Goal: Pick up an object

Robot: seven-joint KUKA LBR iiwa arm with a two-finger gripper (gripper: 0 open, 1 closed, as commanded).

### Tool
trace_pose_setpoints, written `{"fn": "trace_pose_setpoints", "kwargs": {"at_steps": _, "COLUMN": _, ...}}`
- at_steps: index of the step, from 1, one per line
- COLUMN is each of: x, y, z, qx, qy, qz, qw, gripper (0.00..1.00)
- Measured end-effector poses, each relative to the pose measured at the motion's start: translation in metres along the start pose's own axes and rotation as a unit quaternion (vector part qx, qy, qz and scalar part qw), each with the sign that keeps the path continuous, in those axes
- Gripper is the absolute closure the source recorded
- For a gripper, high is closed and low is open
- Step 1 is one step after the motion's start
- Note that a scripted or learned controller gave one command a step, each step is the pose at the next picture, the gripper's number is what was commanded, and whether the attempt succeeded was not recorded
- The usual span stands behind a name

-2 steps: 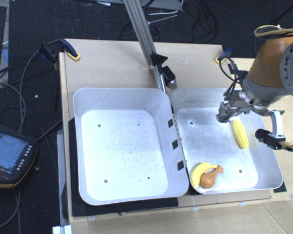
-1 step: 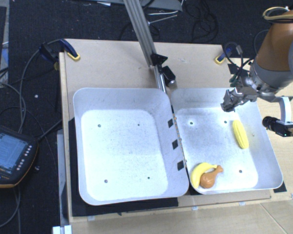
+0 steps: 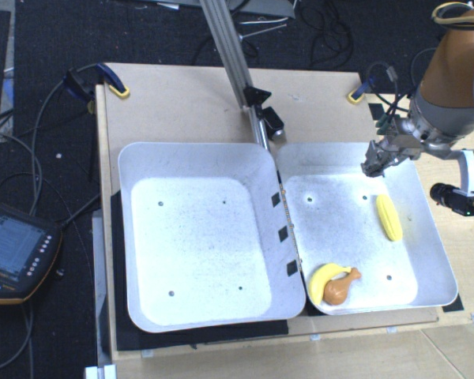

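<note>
Camera view from above shows the pincer hanging over the far rim of the right bin; whether it is apart or together cannot be told, and nothing is seen held in it. A yellow corn cob lies in that bin, near and below the pincer. At the bin's near edge a yellow banana touches an orange drumstick toy. The left bin sits beside it on the tabletop.
</note>
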State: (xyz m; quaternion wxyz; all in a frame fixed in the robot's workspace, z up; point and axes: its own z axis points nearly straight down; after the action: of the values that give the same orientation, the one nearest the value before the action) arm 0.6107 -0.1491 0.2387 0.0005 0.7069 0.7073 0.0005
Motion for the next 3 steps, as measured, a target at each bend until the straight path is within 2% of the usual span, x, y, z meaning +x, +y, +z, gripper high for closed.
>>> {"fn": "trace_pose_setpoints", "kwargs": {"at_steps": 1, "x": 0.062, "y": 0.001, "z": -0.002, "qx": 0.001, "qy": 0.001, "qz": -0.002, "qw": 1.0, "gripper": 1.0}}
{"fn": "trace_pose_setpoints", "kwargs": {"at_steps": 3, "x": 0.166, "y": 0.01, "z": 0.016, "qx": 0.001, "qy": 0.001, "qz": -0.002, "qw": 1.0, "gripper": 1.0}}
